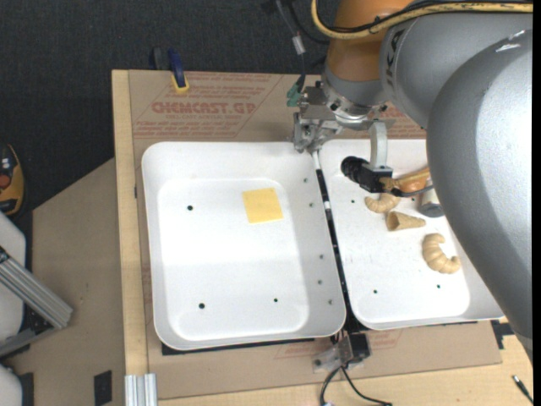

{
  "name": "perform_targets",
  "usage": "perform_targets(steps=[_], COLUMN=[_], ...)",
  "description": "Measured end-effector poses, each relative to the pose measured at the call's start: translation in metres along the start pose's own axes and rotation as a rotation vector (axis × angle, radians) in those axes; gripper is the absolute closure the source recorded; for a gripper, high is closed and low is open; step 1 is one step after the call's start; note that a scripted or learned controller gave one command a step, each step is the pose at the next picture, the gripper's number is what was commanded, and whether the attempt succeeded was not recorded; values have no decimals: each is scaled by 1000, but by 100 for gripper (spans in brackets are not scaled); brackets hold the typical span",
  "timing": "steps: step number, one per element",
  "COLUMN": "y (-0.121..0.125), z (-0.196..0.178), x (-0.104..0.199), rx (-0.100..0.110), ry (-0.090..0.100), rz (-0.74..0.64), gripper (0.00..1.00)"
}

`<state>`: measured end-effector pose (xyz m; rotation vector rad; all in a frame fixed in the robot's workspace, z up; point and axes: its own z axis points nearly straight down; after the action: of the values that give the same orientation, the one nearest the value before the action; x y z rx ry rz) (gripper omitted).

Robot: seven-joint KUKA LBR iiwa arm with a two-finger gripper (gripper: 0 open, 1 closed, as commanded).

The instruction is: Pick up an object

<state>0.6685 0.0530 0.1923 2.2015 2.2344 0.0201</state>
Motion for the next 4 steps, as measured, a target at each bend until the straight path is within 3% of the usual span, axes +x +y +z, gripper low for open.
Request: perform_targets(steps=[1,2,3,4], y=[-53,-91,-87,-173], z=[73,-109,5,85], x=[65,68,130,173], rx=[24,-4,25,30], ry=[-3,-1,-6,-7], rz=[8,11,9,9], gripper=[100,100,100,100])
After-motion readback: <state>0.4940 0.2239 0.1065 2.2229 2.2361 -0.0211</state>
